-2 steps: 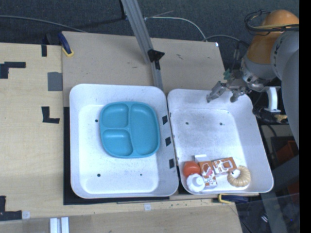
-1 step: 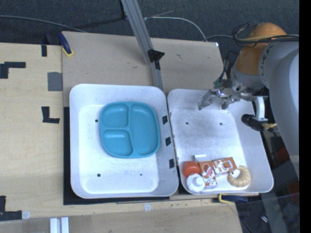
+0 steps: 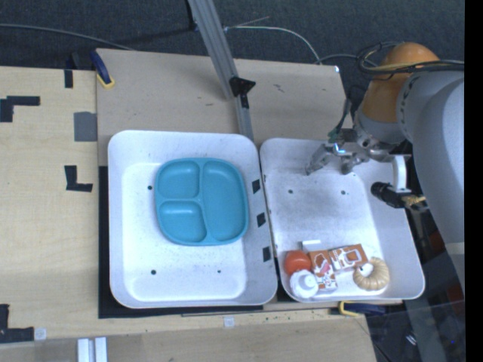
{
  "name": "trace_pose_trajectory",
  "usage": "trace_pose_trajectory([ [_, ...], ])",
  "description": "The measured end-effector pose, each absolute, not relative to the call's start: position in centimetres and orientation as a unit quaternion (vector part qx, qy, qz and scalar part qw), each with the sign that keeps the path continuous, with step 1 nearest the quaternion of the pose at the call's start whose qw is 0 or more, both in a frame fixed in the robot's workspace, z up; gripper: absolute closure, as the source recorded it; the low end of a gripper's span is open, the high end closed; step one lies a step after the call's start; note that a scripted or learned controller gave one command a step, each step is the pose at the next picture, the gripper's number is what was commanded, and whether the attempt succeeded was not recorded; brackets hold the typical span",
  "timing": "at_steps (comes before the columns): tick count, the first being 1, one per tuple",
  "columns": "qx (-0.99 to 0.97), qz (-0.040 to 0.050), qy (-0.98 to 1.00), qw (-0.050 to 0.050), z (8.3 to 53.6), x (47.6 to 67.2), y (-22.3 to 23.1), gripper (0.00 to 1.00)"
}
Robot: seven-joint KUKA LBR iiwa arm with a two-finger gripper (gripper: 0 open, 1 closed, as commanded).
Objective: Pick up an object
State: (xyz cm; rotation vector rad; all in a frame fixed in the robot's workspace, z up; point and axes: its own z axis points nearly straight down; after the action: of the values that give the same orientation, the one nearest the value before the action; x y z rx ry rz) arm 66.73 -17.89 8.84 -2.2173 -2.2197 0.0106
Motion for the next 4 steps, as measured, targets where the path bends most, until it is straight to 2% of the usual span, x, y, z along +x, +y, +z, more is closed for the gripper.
trace_pose_trajectory([
  [1, -0.706, 0.0037, -0.708, 0.002, 9.9, 66.7, -17.8, 1.00],
  [2, -0.707, -0.0010, -0.707, -0.002, 14.2, 67.0, -18.1, 1.00],
  [4, -0.706, -0.0019, -0.708, -0.003, 26.5, 68.0, -17.3, 1.00],
])
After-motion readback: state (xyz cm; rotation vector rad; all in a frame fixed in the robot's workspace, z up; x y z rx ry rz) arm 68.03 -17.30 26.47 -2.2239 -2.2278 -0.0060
